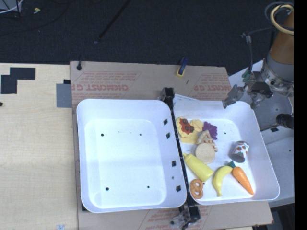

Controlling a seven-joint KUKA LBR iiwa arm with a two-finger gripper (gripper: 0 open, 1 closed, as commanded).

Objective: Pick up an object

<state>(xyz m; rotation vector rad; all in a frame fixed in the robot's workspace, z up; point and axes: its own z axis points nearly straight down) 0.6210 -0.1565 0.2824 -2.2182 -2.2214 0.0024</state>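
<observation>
Arm w/ orange band reaches in from the right; gripper point(243, 96) hangs over the back-right corner of the right bin point(269, 178), above the rim & apart from every item. Two fingers look splayed apart, one toward the left, one lower right, w/ nothing between them, so the claw is open & holds nothing. All candidate objs sit in the right bin, crowded along its left & front parts, prob. because they were tipped in loose: pizza slice point(187, 130) at back left, purple grapes point(210, 130) just beside it, a tan round cracker point(206, 153) in front, touching a small beige piece. Yellow bottle-like shape point(199, 167) lies slanted nr the divider, pretzel point(196, 188) in front of it, banana point(220, 178) & carrot point(242, 179) side by side nr the front. Small grey-red-white obj point(240, 151) sits alone toward the right, clear of neighbours. Left bin point(86, 152) holds no items. Judgement: approach stage, no grasp yet; the lone obj at right is closest to the claw & has the most room around it, so prob. easiest pick. Clustered pieces risk a two-item pinch or a slip.
</observation>
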